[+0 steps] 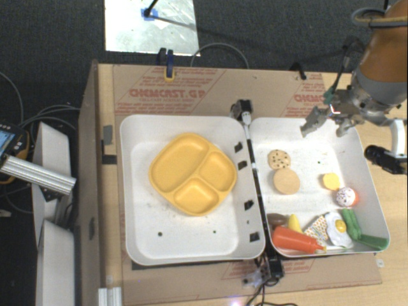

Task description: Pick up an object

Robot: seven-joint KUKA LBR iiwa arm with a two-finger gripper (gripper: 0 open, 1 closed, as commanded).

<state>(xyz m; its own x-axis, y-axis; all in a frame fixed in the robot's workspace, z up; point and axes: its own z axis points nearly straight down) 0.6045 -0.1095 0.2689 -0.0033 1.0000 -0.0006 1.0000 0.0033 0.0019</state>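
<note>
Hovering high over the right-hand shallow white bin (376,190), two-finger gripper (328,121) spread wide – nothing between the fingers. Below them, well apart: round speckled toy cookie (278,159), tan disc (286,182), yellow lump (331,182). Nothing picked yet – descent and grasp all ahead.

The bench (191,88) is covered by a brown cardboard sheet (268,88) printed with red lettering, held at the far edge by a blue and yellow clamp (167,64). Two shallow white bins are set side by side on the sheet, their inner rims touching. The left bin (143,234) and the right bin (306,145) are joined along the shared edge by black clips (243,165).
</note>
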